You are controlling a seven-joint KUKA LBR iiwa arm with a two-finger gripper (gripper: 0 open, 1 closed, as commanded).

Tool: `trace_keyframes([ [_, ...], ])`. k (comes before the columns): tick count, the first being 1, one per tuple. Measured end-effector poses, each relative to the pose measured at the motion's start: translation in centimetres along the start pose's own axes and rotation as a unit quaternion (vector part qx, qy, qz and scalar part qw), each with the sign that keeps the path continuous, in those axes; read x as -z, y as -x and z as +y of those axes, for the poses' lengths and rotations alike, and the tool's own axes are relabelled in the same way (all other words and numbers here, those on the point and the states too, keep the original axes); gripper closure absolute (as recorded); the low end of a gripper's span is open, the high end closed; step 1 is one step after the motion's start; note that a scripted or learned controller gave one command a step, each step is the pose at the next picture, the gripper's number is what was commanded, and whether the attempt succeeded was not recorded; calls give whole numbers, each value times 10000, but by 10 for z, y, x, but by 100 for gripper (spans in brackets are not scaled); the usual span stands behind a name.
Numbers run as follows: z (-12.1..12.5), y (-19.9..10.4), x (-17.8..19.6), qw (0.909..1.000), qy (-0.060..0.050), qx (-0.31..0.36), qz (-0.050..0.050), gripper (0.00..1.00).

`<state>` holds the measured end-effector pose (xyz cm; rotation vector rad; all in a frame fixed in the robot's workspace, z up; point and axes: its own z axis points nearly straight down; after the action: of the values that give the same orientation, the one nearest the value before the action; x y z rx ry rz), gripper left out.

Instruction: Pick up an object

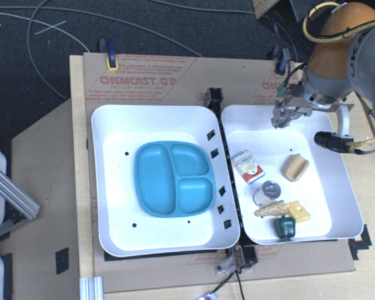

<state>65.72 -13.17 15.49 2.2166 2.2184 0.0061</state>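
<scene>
The gripper [285, 119] hangs over the far edge of the right bin [344, 186], near its far-left part, under the orange band of the arm [337, 49]. Whether its fingers stand wide or narrow I cannot tell; nothing shows between them.

No object is named by the task, so any in the right bin will do. All lie nearer than the gripper. The carton [248, 167], white with red, sits closest, down and a little left of the gripper, its long axis slanting from far-left to near-right. The tan block [295, 167] lies almost straight toward the near side, slightly right, its long axis tilted the other way. Further near are a grey round piece [271, 188], a yellow piece [287, 210] and a green one [285, 228], packed together and touching.

The blue tray [175, 178] fills the middle of the left bin [106, 167], well apart from the gripper.

I judge the coming move to be a short travel toward the near side; carton and block each stand apart from their neighbours, which favours them over the cluster.
</scene>
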Motion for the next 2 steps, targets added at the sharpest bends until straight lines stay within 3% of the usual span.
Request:
trace_keyframes([
  [2,10,5,111,10000,14,3,-4,100],
])
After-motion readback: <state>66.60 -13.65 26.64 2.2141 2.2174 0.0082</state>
